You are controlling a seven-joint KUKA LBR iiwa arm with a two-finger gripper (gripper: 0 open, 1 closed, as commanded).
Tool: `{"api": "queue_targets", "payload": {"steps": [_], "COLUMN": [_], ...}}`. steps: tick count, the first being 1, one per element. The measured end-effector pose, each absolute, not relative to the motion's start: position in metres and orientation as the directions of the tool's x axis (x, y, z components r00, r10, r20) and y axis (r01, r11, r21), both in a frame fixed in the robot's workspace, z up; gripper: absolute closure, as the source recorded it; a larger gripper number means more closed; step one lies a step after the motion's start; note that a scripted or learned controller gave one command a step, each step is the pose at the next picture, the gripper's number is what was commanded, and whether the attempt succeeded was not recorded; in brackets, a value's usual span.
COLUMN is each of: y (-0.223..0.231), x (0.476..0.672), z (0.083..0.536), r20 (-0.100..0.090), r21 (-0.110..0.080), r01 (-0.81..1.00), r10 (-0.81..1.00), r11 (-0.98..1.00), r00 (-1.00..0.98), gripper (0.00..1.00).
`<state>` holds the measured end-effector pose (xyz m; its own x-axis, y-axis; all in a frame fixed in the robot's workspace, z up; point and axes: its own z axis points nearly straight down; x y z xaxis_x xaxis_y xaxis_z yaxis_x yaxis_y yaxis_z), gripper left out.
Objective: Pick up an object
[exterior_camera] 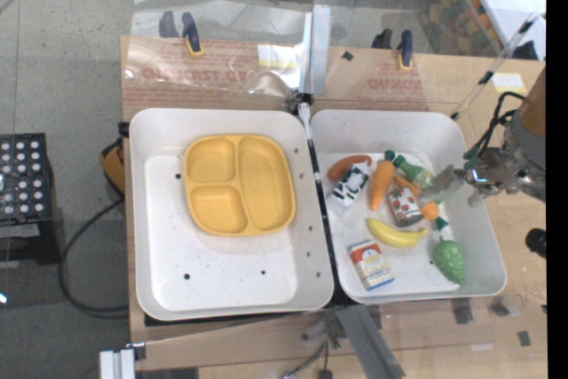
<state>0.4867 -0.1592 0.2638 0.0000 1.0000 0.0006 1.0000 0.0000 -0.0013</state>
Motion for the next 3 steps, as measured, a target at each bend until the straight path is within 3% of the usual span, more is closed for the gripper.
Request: {"api": "queue_targets", "payload": {"steps": [1, 2, 3], "y": [-0.174, -0.175, -0.113], "x": [0.530, 0.530, 0.587], "z": [0.092, 0.101, 0.231], "r20": [-0.001, 0.000, -0.002], "r21": [-0.001, -0.002, 0.000], "r01": [0.992, 0.992, 0.998], "r10": [0.992, 0.992, 0.998], "r11": [-0.125, -0.128, 0.067], "r00": [0.125, 0.128, -0.067], "gripper": [0.00, 1.00, 1.00]}}
